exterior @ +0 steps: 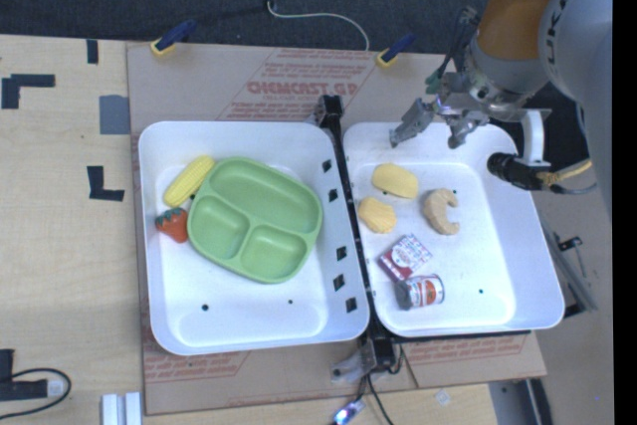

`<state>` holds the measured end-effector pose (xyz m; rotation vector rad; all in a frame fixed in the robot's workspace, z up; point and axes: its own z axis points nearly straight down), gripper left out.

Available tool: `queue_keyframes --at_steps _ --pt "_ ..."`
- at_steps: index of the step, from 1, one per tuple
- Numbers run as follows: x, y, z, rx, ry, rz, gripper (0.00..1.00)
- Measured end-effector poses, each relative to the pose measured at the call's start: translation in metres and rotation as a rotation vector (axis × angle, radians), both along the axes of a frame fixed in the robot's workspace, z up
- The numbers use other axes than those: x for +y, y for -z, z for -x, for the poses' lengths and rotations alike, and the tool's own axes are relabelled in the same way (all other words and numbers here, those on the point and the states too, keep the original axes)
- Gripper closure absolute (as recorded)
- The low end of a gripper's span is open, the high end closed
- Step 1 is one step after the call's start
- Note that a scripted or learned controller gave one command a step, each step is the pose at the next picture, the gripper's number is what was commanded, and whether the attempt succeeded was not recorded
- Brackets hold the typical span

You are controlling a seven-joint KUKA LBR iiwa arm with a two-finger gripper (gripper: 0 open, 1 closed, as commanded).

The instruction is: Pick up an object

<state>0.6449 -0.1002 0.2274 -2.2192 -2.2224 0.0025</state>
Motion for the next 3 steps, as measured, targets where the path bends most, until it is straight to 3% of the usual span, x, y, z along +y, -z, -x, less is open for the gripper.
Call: queue_keyframes --at_steps 1,2,3 --pt "-0.041 0.115 0.022 0.010 0.004 -0.001 0.00" --pt "-0.004 0.138 0.037 -0.017 -0.002 0.007 0.00" --pt "-0.028 0.138 0.042 -0.014 0.000 0.001 0.00"
